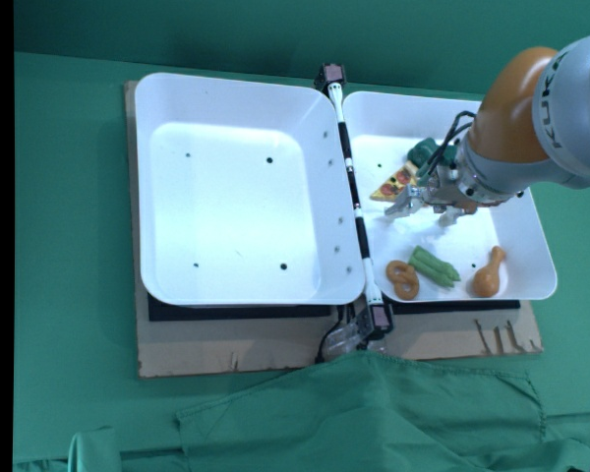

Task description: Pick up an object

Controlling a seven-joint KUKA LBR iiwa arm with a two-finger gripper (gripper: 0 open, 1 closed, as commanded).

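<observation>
The pincer (pixel 428 207) hangs spread and empty over the right bin (pixel 531 226), beside the pizza slice (pixel 395 184), likely its target; pretzel (pixel 403 279) and drumstick (pixel 489 272) lie nearer the front.

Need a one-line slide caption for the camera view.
Arm's claw hovers in right bin beside pizza slice; pretzel, beans, drumstick nearby.

Gripper (pixel 425 209) over right bin (pixel 531 226), fingers spread, beside pizza slice (pixel 396 184); pretzel (pixel 403 279), beans (pixel 435 266), drumstick (pixel 488 273) near edge.
</observation>
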